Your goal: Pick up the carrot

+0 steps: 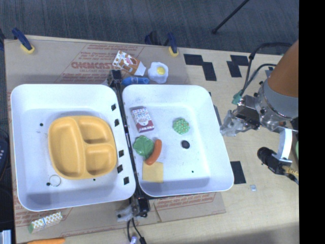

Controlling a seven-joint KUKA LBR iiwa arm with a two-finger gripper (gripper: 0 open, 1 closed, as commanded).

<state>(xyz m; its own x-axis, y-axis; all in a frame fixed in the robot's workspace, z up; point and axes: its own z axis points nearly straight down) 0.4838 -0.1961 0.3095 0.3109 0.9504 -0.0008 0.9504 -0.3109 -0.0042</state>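
Observation:
The carrot is a short orange piece lying at a slant in the right bin, near its left wall. It touches a green leafy toy on its left and sits just above a yellow square block. My gripper hangs outside the right bin, just beyond its right rim and well to the right of the carrot. Nothing shows in its grasp.
The right bin also holds a red and white packet, a round green dotted piece and a small dark object. A yellow divided plate lies in the left bin. A snack packet and toy egg lie behind the bins.

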